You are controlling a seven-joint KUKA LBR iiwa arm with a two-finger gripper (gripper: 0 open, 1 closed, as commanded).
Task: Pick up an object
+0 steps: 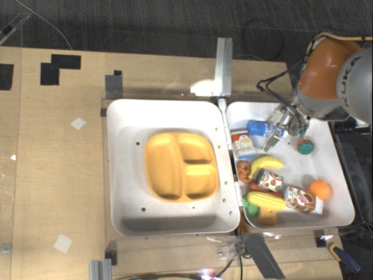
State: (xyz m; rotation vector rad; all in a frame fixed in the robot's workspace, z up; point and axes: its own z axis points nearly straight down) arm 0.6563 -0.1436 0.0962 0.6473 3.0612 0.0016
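Note:
The right bin (338,174) holds several small items: a blue packet (256,128), a red and white carton (242,143), a banana (267,163), a teal ball (305,147), an orange (320,189), two juice cartons (270,181) (301,199) and a corn cob (265,200). My gripper (278,130) hangs low over the bin's back part, just right of the blue packet, fingers pointing down-left. Nothing shows between them.
The left bin (125,174) holds a yellow divided tray (178,164). A metal post (224,69) stands behind the wall between the two bins. Black cables (274,83) trail near the arm at the back right.

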